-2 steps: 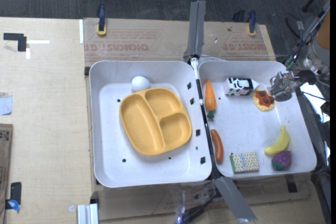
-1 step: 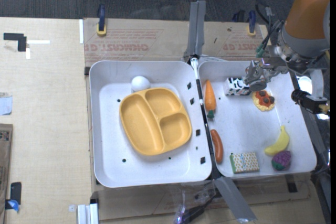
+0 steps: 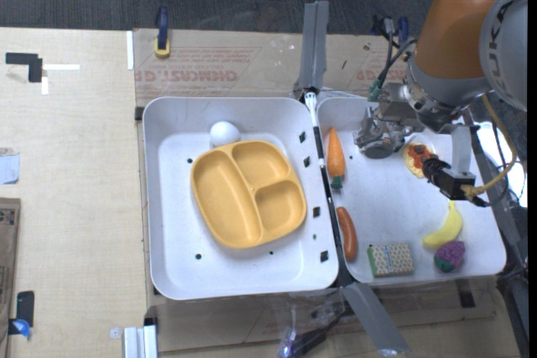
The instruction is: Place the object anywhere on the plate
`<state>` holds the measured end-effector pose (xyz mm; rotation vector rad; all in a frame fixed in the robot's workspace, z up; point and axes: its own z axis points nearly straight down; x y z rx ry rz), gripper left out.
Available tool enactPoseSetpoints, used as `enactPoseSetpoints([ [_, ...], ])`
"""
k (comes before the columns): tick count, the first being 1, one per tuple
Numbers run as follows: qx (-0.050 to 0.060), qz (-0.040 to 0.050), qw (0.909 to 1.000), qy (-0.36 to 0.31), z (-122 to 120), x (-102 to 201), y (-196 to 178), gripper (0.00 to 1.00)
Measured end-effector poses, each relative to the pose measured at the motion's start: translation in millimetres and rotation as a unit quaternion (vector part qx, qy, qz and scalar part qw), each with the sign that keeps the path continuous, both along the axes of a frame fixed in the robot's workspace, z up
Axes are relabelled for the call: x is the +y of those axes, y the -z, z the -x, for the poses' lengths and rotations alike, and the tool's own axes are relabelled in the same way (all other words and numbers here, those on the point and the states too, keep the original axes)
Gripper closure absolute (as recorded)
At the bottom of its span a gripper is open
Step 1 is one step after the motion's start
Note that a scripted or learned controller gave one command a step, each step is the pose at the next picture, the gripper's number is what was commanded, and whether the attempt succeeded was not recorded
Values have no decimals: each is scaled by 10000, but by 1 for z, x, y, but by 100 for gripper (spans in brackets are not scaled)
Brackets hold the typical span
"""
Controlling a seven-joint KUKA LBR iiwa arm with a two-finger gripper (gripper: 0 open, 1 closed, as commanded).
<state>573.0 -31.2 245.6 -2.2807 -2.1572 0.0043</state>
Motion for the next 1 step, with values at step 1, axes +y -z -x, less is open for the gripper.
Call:
enactPoseSetpoints([
  [1,-2,16,9887,1500,-20,35,-79,100],
])
